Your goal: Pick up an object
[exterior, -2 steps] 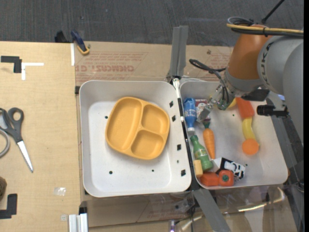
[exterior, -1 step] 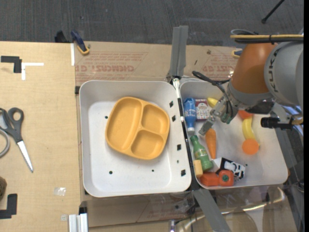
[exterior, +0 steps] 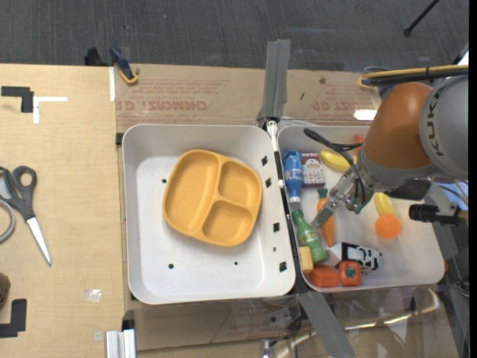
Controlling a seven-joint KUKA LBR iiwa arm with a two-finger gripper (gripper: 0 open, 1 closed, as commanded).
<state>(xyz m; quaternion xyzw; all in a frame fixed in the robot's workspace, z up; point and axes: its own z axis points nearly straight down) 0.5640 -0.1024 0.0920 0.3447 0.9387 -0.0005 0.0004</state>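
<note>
Objects: a loose heap of small toy foods and packets lies in the right bin (exterior: 428, 271), crowded toward its left wall.
Pincer: the pincer (exterior: 326, 213) hangs low over that heap at the bin's left side; whether it has hold of anything I cannot tell.
Just beside it: a green bottle (exterior: 306, 239) below, a blue can (exterior: 292, 171) above, a thin carrot (exterior: 326, 222) partly under the tip.
Further out: a yellow banana (exterior: 333, 159), an orange ball (exterior: 387, 227), a red tomato (exterior: 349, 273), a black-and-white packet (exterior: 362, 256).
Shapes: mostly smooth, rounded plastic.
Left bin: the left bin (exterior: 141, 200) holds a yellow three-part plate (exterior: 212, 198).
Open room: bare white floor along the right bin's right side.
Desk: scissors (exterior: 26, 207) lie on the desk (exterior: 59, 162), well apart.
</note>
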